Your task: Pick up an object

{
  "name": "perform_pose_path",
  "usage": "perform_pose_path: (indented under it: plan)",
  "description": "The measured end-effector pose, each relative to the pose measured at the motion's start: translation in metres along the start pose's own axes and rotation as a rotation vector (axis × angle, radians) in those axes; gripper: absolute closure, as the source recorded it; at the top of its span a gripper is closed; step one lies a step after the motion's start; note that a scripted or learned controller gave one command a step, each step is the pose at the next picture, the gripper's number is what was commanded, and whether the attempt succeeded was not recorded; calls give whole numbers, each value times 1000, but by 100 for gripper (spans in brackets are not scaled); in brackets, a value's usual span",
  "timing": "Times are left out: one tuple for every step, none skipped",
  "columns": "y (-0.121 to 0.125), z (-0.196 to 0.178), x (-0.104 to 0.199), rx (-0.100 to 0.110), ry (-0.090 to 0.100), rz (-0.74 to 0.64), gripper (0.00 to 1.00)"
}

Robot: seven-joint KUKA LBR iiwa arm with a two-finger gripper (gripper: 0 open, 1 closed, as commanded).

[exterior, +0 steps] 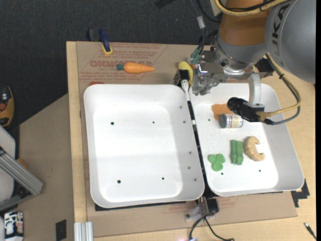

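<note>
Gripper [203, 84] above right bin's [286, 172] far-left corner; grip state indeterminate, nothing visibly held. Nearest candidates: orange block [218, 109], small jar [231, 121] mid-bin. Advise centring over one item, descending vertically, clear of rim.

A toy carrot [136, 68] lies on the cardboard [80, 69] behind the bins.

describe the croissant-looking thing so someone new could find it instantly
Look in the right-hand white bin, toward its near right part. The tan croissant lies there, just right of an upright dark green piece. It is the only curved, pale brown item; its neighbours are green.
</note>
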State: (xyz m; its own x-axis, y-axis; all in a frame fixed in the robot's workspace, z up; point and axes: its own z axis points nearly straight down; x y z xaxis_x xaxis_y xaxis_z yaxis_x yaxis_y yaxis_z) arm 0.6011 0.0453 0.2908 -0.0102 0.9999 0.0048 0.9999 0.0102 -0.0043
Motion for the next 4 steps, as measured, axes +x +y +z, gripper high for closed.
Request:
perform_pose_path:
  plan:
    - [5, 22, 76, 0, -2, 2, 100]
    - [1, 74, 180, 5, -2, 0, 100]
    - [-48, 107, 164, 5, -7, 12, 100]
    - [-64, -71, 178, -22, 4, 6, 100]
